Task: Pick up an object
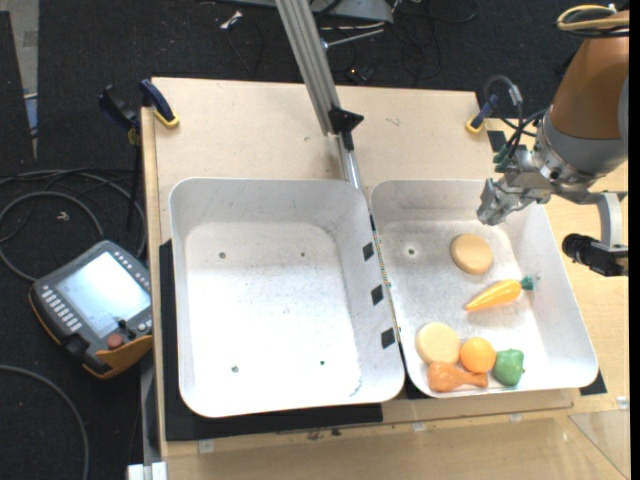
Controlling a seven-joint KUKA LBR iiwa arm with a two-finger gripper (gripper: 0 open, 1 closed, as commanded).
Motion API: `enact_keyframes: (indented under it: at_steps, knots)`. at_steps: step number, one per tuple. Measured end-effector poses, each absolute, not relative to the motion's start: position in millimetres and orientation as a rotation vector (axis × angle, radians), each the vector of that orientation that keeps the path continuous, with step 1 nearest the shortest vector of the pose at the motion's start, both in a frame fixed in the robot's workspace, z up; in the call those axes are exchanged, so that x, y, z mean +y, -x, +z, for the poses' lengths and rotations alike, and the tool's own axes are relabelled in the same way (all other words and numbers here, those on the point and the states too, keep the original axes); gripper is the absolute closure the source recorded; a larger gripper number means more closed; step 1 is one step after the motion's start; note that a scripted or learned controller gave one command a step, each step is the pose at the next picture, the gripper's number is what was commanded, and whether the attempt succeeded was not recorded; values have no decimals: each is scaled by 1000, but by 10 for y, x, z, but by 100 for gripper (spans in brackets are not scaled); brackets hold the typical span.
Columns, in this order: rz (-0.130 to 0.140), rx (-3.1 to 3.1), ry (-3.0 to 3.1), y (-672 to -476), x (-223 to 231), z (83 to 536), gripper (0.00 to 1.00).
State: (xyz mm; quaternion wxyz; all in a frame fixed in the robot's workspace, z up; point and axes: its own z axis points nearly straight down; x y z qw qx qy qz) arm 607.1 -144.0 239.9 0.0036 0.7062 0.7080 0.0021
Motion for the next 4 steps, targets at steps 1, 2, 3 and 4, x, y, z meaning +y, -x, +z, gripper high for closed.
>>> enact_keyframes:
  at_steps: [1, 2, 3, 4]
  knots:
    - [4, 2221, -2214, -6085, -1439, 2756, 100]
    - [3, 2230, -2212, -6178, -905, 2775, 100]
    - [3, 2230, -2212, -6315, -385, 2753, 100]
    - [-1, 2231, -2215, -6301, 60, 2586, 100]
